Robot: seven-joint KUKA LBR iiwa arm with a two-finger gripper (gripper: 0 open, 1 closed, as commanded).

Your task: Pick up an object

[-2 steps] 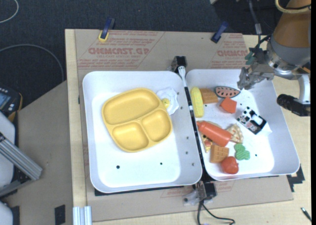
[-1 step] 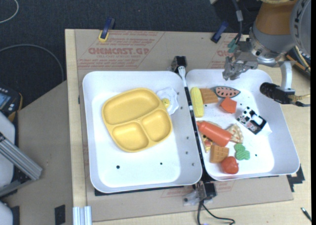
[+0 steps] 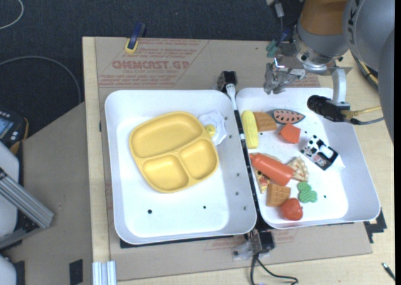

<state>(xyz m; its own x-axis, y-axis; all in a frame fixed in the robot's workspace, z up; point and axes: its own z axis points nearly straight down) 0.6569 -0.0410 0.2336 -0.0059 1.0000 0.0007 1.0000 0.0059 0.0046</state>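
Note:
The right bin point(image 3: 360, 171) holds several toy foods: a yellow corn cob point(image 3: 249, 128), a watermelon slice point(image 3: 287, 116), an orange-red block point(image 3: 289, 133), a red sausage point(image 3: 270, 168), a waffle piece point(image 3: 277, 194), a red tomato point(image 3: 291, 210), a green piece point(image 3: 306, 193) and a black-and-white item point(image 3: 318, 151). My gripper point(image 3: 276, 84) hangs over the far left edge of this bin, above and behind the corn and watermelon, touching none of them. I see no object in it.
The left bin point(image 3: 125, 202) carries a yellow divided plate point(image 3: 172, 152) with a fried-egg toy point(image 3: 212, 126) at its right rim. A black part point(image 3: 326, 107) juts from the arm over the right bin's far side. A yellow-blue clamp point(image 3: 133, 39) sits at the board's far edge.

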